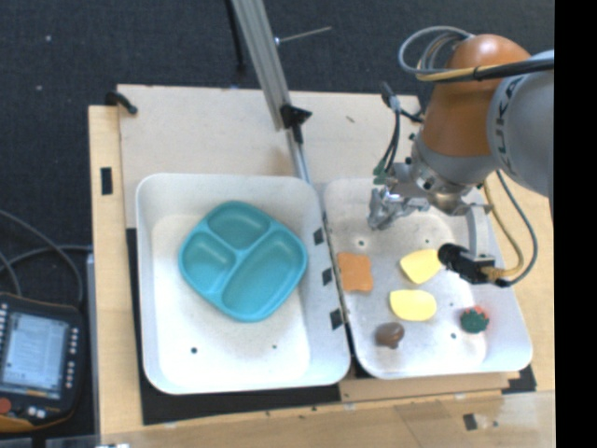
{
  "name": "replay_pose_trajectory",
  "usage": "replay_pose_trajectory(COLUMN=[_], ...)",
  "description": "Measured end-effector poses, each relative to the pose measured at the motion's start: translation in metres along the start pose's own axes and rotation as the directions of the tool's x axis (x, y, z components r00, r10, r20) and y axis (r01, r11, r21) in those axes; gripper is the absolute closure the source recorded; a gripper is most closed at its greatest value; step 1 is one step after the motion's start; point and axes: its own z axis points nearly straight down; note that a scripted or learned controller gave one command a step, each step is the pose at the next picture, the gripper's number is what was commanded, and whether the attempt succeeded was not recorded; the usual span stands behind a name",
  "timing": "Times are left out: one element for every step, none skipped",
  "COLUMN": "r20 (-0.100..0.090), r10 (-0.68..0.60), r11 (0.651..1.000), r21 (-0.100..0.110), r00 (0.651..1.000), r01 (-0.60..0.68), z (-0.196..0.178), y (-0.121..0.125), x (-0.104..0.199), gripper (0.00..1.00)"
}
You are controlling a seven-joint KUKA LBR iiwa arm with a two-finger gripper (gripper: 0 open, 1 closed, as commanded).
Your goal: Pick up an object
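My gripper [383, 211] hangs over the back left part of the right bin [366, 362], above bare bin floor, with nothing between its fingers. In front of it lies an orange flat piece [354, 273]. Two yellow pieces lie to the right of that, one [421, 266] behind the other [411, 304]. A small brown lump [390, 334] sits near the bin's front, and a small green and red object [475, 320] lies at the front right.
The left bin [159, 343] holds a teal divided plate [243, 259]. A metal post [269, 63] slants up from behind the bins, close to the gripper's left. The bench edge runs along the front.
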Motion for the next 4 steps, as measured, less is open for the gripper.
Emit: replay_pose_trajectory(r20=[-0.002,-0.001,-0.002,-0.001], r10=[-0.002,-0.001,-0.002,0.003], r11=[1.0,1.0,1.0,1.0], r21=[-0.002,-0.001,-0.001,-0.001], r00=[1.0,1.0,1.0,1.0], r01=[0.002,0.001,0.002,-0.003], z=[-0.015,-0.011,-0.018,-0.017], y=[-0.025,-0.039,-0.056,-0.056], x=[0.048,0.089,0.135,0.132], gripper=[1.0,1.0,1.0,0.0])
